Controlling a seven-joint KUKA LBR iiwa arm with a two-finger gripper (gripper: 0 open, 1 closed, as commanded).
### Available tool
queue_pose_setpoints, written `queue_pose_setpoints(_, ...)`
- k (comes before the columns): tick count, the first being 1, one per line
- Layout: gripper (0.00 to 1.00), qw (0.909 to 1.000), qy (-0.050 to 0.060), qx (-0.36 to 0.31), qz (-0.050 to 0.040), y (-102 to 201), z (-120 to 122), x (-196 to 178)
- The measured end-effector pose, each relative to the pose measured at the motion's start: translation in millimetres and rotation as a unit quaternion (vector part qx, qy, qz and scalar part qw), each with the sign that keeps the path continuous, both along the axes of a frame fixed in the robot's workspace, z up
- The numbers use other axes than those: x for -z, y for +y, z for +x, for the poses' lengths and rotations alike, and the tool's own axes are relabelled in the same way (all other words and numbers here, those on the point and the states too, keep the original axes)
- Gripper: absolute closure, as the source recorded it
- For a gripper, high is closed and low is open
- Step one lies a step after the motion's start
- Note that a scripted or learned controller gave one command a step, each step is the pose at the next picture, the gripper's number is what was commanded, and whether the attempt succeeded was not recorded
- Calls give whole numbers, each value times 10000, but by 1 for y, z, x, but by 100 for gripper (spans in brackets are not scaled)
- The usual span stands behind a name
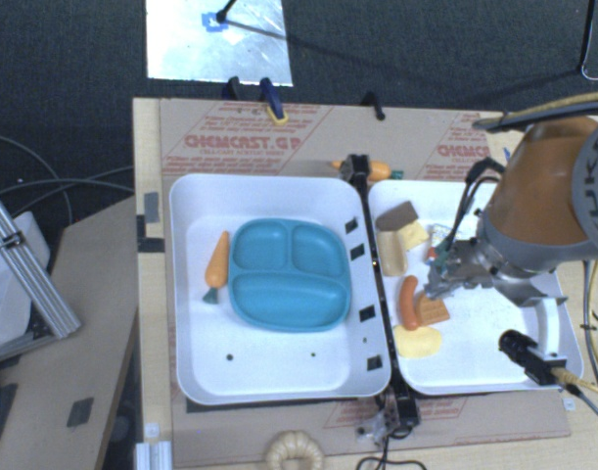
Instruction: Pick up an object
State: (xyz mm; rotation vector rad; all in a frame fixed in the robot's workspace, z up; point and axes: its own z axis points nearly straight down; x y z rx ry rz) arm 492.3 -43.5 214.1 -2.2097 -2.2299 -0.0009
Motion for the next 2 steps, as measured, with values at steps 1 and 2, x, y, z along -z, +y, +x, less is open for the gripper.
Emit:
queue_pose_setpoints(1, 100, 10000, -12, 16, -9, 0, 3, -3)
queue_pose_setpoints(2, 100, 10000, -23, 13, -7, 3, 4, -19)
